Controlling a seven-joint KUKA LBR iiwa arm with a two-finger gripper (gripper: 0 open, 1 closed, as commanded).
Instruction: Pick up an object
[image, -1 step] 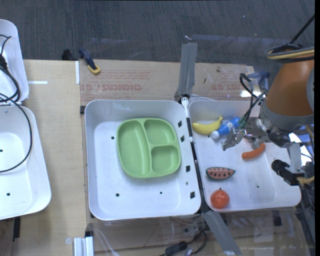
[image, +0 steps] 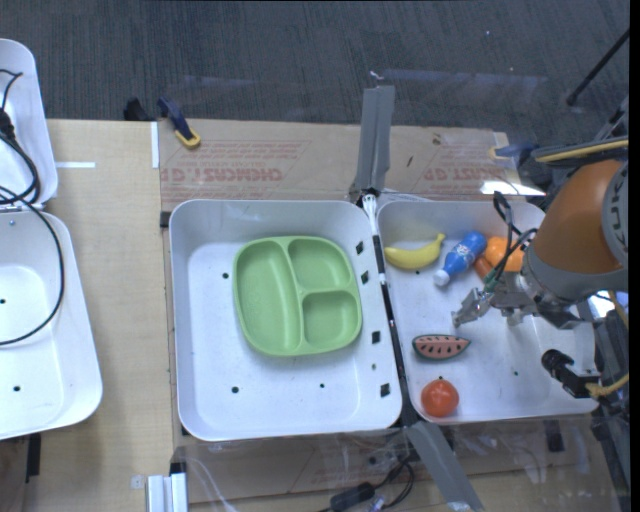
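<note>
Gripper (image: 478, 303) low in right bin (image: 500, 395), finger spread not discernible, nothing visibly held. Left to right: watermelon slice (image: 441, 346) just beside, tomato (image: 439, 397) nearer front. Slice probably light, stiff, slick plastic; best taken across flat faces

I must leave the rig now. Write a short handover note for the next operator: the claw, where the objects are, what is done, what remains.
Claw: low over the right bin, just above the watermelon slice; nothing seen between its fingers, and open or shut cannot be told.
Right bin: banana, blue bottle and an orange object at the back, watermelon slice in the middle, tomato at the front.
Left bin: green divided plate.
Done: approach only, no pick.
Left: grasp one object and lift it.
</note>
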